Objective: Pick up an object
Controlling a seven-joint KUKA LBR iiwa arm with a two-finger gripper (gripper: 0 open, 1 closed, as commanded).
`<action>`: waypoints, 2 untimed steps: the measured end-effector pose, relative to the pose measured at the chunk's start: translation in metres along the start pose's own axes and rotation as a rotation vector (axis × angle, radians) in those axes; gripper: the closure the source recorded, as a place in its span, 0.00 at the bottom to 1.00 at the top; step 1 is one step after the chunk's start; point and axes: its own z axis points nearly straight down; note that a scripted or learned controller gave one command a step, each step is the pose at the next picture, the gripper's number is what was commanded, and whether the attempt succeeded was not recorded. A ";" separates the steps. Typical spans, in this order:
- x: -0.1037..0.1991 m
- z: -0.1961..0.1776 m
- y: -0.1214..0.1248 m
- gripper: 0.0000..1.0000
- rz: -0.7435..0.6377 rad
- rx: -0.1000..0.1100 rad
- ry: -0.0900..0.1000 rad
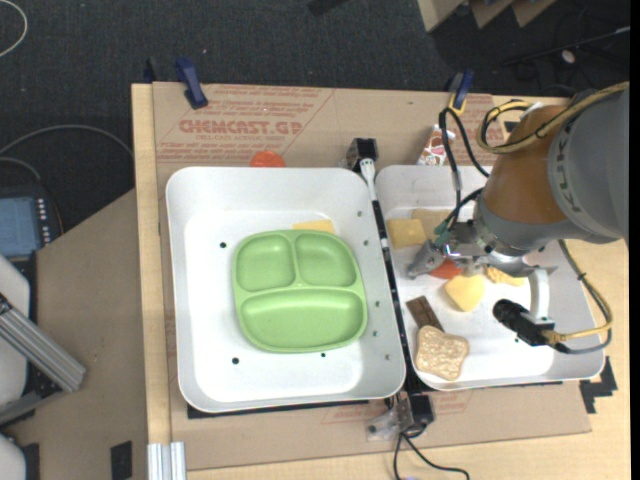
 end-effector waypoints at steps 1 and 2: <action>-0.007 -0.002 -0.014 0.00 0.002 0.000 -0.002; -0.009 -0.002 -0.050 0.00 0.003 -0.002 -0.002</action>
